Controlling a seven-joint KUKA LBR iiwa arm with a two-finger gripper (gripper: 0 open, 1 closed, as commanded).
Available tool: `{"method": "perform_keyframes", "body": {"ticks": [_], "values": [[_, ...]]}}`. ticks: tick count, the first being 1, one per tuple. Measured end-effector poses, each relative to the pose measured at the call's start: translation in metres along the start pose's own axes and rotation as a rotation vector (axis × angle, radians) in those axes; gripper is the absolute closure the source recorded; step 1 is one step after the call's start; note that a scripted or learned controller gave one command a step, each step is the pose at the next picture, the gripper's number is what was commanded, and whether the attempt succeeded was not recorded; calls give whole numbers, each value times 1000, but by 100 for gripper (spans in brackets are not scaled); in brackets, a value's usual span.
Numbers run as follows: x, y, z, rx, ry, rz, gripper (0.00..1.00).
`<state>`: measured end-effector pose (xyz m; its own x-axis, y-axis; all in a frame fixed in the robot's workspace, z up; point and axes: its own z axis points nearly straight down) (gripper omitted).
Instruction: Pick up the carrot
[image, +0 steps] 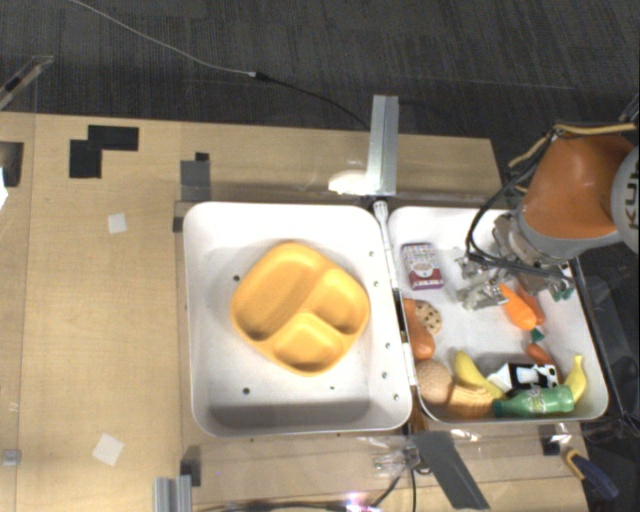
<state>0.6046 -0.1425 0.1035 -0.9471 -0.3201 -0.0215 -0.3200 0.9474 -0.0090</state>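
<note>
Because the arm (575, 190) hangs over the right bin (595, 345), its bulk hides that bin's upper right corner, and the gripper (485, 290) below it is a small metallic blur. Whether it is open or closed cannot be told, and nothing can be seen in its grasp. Just to its right lies the carrot (521, 308), orange, on the bin floor, close to the gripper but with contact unclear. Food items crowd the bin's lower edge, overlapping one another.

End effector (487, 288) just beside carrot (520, 308) in right bin (597, 345).
</note>
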Motion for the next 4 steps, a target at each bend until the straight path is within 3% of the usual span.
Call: {"method": "perform_keyframes", "body": {"ticks": [1,2,3,4], "values": [[16,-55,-26,-1,11,-40,100],[15,-51,-24,-5,12,-44,0],[6,-29,15,-4,10,46,0],[3,-29,0,0,1,44,100]]}}
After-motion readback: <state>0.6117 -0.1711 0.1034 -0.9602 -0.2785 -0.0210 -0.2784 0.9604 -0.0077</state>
